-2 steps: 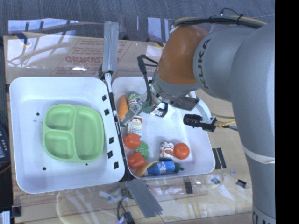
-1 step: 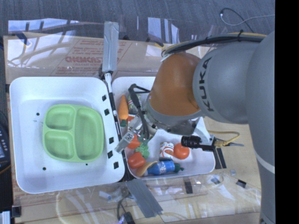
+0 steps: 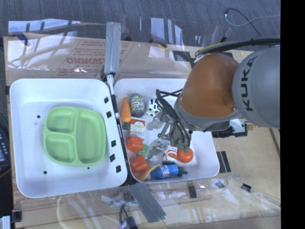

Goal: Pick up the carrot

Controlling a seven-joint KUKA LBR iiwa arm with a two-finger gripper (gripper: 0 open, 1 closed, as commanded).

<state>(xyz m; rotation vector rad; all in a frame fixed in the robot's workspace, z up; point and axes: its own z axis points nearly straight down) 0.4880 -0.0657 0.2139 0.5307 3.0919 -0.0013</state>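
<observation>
- The claw (image 3: 156, 136) hangs low inside the right bin (image 3: 206, 152), below the arm's orange band (image 3: 209, 87) and grey body (image 3: 259, 89).
- Its two metal fingers (image 3: 155, 124) stand spread moderately wide, with nothing between them; one tip points up-left, the other down-left.
- The carrot (image 3: 125, 111) lies left of the claw and slightly farther up the view, close against the bin's left wall, its long axis running roughly up and down, green end at the lower tip. It is apart from the fingers, not touched by them.
- Just beside the carrot, above and left of the claw, sits a round green-and-grey patterned item (image 3: 137, 104).
- Between carrot and claw lies a small white carton with red print (image 3: 138, 127), near the upper fingertip.
- Below-left of the claw rests a red tomato-like piece (image 3: 134, 144), and lower still another red piece (image 3: 139, 164).
- Right of the lower finger sits a red tomato with a green stalk (image 3: 185, 154), touching a small white-and-red can (image 3: 171, 153).
- Below the claw, along the bin's near wall, lies a blue bottle (image 3: 165, 171) on its side.
- Well to the left of the claw, the left bin (image 3: 24, 137) bears a green divided plate (image 3: 75, 135).
</observation>
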